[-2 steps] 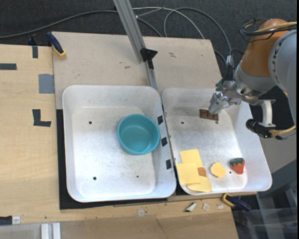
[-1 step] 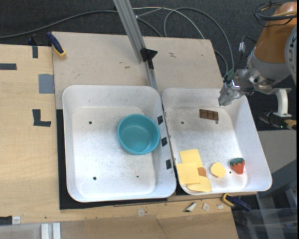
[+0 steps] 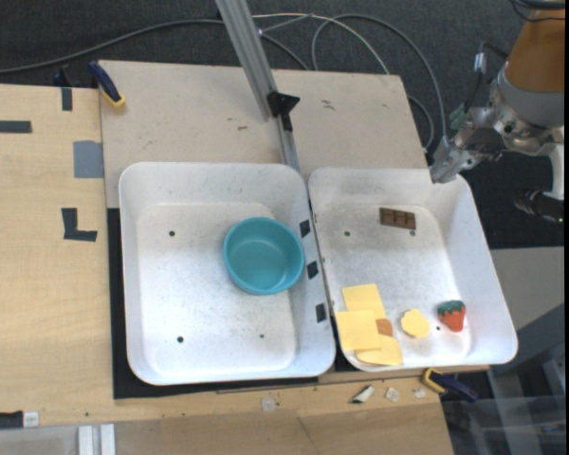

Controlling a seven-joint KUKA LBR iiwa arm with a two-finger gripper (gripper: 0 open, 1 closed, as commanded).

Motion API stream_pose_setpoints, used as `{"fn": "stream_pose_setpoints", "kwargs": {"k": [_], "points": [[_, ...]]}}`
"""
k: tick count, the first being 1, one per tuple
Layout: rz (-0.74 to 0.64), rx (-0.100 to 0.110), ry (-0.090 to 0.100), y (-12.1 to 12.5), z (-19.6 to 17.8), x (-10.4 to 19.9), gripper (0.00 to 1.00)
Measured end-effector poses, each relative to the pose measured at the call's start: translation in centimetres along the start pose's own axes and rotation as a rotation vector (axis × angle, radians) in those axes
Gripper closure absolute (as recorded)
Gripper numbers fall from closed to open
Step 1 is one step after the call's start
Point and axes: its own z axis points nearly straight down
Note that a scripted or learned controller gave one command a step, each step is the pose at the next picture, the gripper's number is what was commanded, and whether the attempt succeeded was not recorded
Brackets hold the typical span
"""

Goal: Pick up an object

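Note:
My gripper (image 3: 443, 167) hangs over the far right corner of the right bin (image 3: 474, 245), at the end of the grey arm with its orange band. A brown chocolate-like bar (image 3: 396, 219) lies in the far part of that bin, left of and below the gripper. Near the bin's front lie yellow cheese-like slabs (image 3: 364, 326), a small brown piece (image 3: 385, 327), a round yellow disc (image 3: 415, 324) and a red strawberry-like toy (image 3: 452, 315). A teal bowl (image 3: 263, 255) stands in the left bin (image 3: 152, 254). Nothing shows between the gripper's tips.
A slanted metal pole (image 3: 251, 50) with a black clamp rises behind the bins. Cables loop over the dark floor at the back. A blue-and-yellow clamp (image 3: 106, 84) lies at the board's far left corner, another (image 3: 448, 383) by the front right.

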Motion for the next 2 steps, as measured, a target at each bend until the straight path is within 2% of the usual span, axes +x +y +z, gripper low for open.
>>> {"fn": "stream_pose_setpoints", "kwargs": {"k": [2], "points": [[-0.005, 0.007, 0.004, -2.3, 0.0, 10.9, 1.0]]}}
